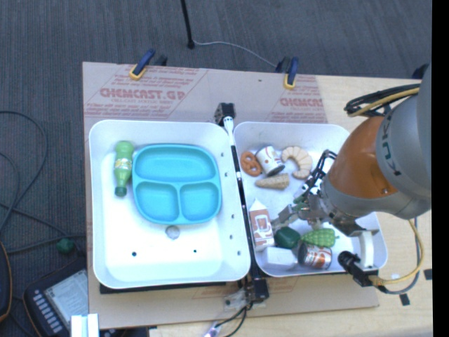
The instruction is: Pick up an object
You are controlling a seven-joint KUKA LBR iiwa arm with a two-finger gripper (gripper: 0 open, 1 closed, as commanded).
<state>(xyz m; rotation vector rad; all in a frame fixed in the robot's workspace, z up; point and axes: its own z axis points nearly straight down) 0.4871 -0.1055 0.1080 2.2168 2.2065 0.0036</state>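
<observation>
My pincer (298, 213) hovers in the right bin (365, 258); its opening I cannot tell. Next: descend onto the green toy (286, 239), probably nearest.

Arm (400, 153): one, grey, entering from the right edge of the camera view and slanting down and to the left. Orange band (358, 163): broad, rounded, just above the wrist. Wrist: dark fittings and cable loops at its left side. Gripper (293, 215): low, pointing left and slightly down, metal fingers (284, 216) partly hidden; spread unclear.
</observation>
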